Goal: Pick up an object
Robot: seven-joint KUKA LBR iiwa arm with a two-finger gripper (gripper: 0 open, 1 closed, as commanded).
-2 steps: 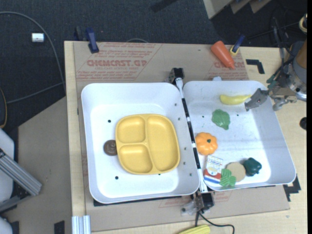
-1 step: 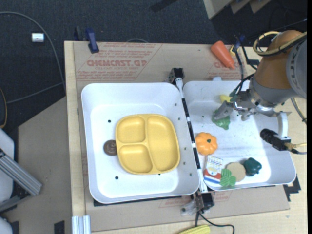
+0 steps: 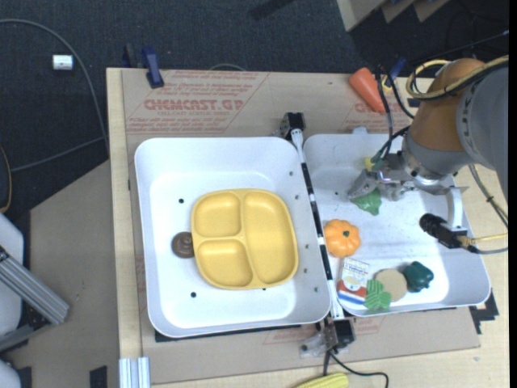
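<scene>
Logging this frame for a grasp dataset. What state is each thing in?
Yellow divided plate: flat in left bin, compartments bare.
Brown disc: partly under the plate's edge.
Toy pumpkin: upright, right bin.
Green toy: under the gripper.

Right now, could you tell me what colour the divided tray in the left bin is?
Yellow; the divided tray shows in the camera view.

A brown round thing [image 3: 181,244] lies half hidden under the yellow tray [image 3: 243,238].
</scene>
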